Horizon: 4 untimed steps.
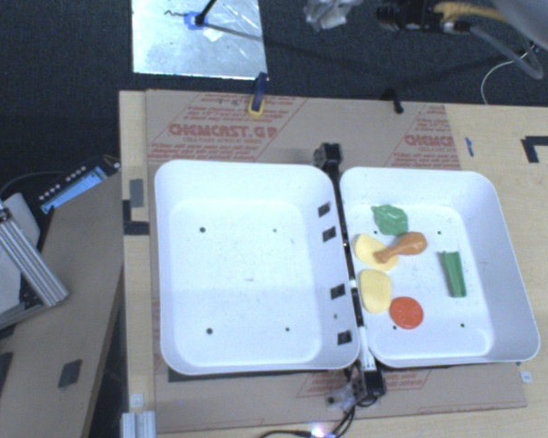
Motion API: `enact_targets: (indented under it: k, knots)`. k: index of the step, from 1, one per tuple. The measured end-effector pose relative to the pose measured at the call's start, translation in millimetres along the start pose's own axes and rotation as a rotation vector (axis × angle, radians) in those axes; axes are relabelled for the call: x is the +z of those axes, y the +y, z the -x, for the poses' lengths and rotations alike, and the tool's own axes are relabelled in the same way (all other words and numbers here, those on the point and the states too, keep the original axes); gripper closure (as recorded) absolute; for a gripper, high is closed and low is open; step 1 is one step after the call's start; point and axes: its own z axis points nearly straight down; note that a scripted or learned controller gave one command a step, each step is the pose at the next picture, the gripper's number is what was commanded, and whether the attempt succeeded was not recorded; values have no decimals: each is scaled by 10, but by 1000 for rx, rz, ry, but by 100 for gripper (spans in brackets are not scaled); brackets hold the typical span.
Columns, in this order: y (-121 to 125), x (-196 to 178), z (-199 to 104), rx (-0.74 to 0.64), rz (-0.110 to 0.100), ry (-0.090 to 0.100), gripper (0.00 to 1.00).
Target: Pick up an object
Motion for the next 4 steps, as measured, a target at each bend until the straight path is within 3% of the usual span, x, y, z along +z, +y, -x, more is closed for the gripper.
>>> enact_targets:
  k: [1,2,3,4]
  knots:
    - [-12,706,1210,19,-10,-6,100]
    - [-213,84,-123,-9,2,4,100]
    - [-182,732,478,11,-9,-3,100]
    - [-2,582,1023,11,-1,-3,100]
